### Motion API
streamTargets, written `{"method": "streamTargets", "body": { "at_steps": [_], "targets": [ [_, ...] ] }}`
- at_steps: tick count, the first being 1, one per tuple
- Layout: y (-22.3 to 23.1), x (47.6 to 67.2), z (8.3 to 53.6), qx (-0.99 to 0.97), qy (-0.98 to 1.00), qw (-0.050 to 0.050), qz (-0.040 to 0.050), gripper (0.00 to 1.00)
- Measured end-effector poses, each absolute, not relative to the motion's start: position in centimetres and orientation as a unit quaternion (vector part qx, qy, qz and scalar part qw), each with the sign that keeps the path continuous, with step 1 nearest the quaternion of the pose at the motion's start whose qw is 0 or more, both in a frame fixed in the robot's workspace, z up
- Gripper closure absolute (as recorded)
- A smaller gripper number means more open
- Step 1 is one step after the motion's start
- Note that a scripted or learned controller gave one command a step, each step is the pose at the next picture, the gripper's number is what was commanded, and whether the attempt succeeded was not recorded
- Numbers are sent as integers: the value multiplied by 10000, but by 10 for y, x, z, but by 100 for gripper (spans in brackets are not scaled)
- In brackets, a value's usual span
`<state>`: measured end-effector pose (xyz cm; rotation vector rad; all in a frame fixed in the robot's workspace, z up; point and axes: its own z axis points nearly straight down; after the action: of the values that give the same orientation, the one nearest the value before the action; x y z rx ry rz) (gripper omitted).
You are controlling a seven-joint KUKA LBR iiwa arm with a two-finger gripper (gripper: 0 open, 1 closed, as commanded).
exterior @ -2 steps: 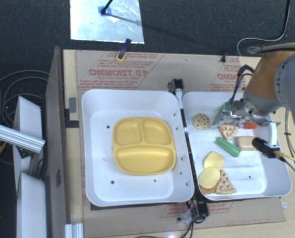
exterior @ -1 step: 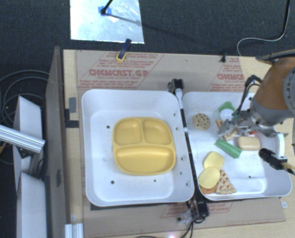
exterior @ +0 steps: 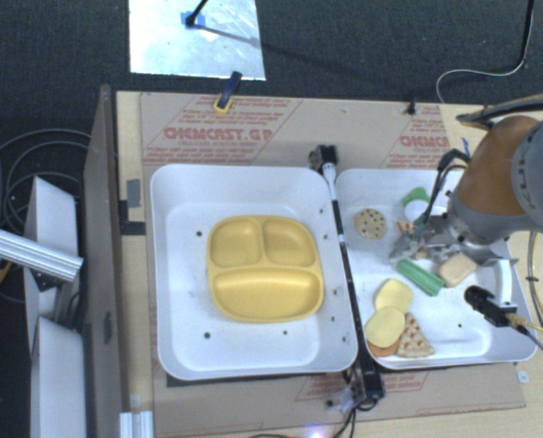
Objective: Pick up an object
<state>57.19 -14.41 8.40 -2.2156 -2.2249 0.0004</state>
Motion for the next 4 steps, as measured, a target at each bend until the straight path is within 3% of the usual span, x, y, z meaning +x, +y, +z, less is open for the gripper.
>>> {"method": "streamTargets", "body": {
  "at_steps": [1, 2, 3, 4],
  "targets": [
    [-145, 574, 95, -7058, -7084, -10, -10, 100],
    [-145, 574, 95, -7058, -7084, -10, -10, 0],
    [-153, 649, 85, -7052, -7090, -34, -21, 0],
    [-154, 647, 97, -7049, -7093, -29, -14, 100]
  ]
}}
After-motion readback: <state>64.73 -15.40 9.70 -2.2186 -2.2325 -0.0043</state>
